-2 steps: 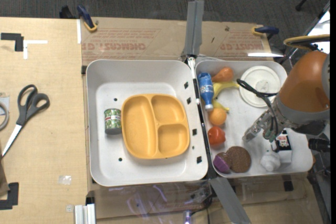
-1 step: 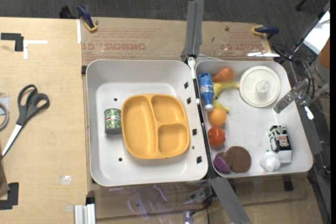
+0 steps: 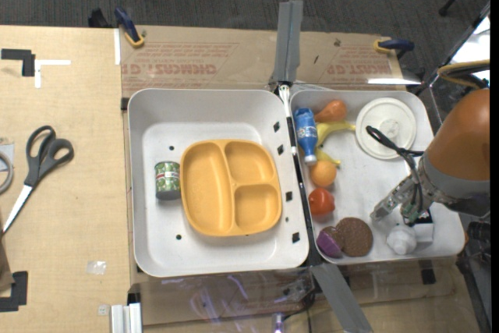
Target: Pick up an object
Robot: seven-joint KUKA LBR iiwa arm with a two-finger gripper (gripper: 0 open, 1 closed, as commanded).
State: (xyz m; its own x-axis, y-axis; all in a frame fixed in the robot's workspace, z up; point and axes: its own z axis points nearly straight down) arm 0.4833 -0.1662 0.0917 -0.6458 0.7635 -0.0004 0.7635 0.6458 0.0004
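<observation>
**Mia:** Where are the jaws (image 3: 399,208)?

**Ben:** Low in the right bin (image 3: 374,191), near its front right corner. I cannot tell how they stand, and I see nothing held in them.

**Mia:** How is the arm (image 3: 468,144) bent?

**Ben:** It comes in from the right edge. The orange band is up high, and the grey wrist slants down and left into the bin.

**Mia:** What is close by?

**Ben:** A small white thing (image 3: 402,241) lies just below the jaws, by the front wall. A brown round thing (image 3: 355,235) and a purple thing (image 3: 330,244) sit near the front left corner.

**Mia:** And further off?

**Ben:** A red ball (image 3: 321,202) and an orange ball (image 3: 323,174) along the left wall. A blue bottle (image 3: 306,133) and a banana (image 3: 331,132) are near the back left corner. A white round lid (image 3: 388,127) is by the back wall.

**Mia:** And the other bin?

**Ben:** The left bin (image 3: 148,168) has a yellow tray (image 3: 231,187) in the middle and a little green can (image 3: 167,180) touching its left side. Scissors (image 3: 37,164) lie on the worktop (image 3: 62,246), well apart.
</observation>
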